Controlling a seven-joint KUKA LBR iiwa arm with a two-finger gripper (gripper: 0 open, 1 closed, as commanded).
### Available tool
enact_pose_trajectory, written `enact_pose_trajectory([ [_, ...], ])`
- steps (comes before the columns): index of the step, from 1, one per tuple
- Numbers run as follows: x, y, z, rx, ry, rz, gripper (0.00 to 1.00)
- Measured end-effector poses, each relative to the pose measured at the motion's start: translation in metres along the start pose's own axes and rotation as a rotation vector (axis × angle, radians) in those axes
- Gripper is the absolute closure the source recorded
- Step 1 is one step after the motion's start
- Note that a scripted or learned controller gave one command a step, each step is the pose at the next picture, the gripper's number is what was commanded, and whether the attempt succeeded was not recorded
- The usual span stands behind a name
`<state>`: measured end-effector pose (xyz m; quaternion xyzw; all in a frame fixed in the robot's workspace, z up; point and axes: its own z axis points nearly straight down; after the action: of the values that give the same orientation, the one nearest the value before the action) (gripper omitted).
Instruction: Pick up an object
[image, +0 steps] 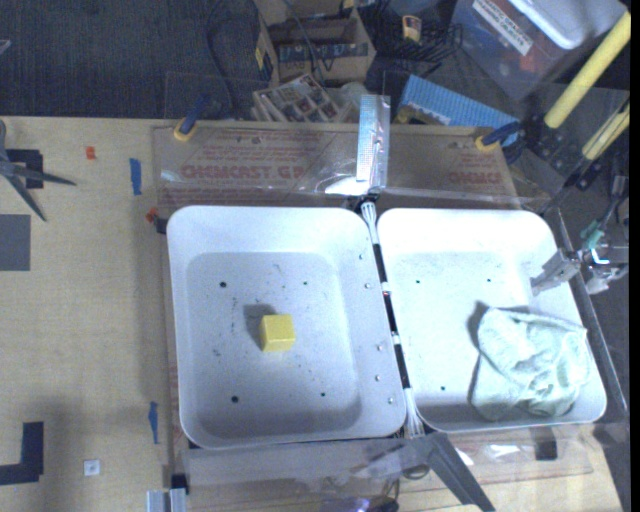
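Camera view, from above at a slant. Two shallow white bins sit side by side on the counter (80, 330). The left bin (190, 240) holds a small yellow block (278, 333) near its middle, lying apart from the walls. The right bin (450, 235) holds a crumpled pale cloth (528, 363) in its near right corner. My pincer (585, 262) hovers at the right bin's right rim, just beyond the cloth; I cannot tell how it stands.

Right bin's (450, 240) near right corner under crumpled pale cloth (528, 360).
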<state>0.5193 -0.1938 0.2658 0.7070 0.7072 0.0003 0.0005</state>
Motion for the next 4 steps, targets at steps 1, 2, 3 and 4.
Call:
enact_pose_trajectory([
  [1, 0.077, 0.0, 0.14, 0.0, 0.001, -0.201, 0.0],
  [2, 0.066, -0.008, 0.172, 0.001, 0.002, -0.301, 0.0],
  [3, 0.064, -0.007, 0.162, -0.003, 0.0, -0.296, 1.0],
  [4, 0.064, -0.007, 0.162, -0.003, 0.0, -0.296, 0.0],
])
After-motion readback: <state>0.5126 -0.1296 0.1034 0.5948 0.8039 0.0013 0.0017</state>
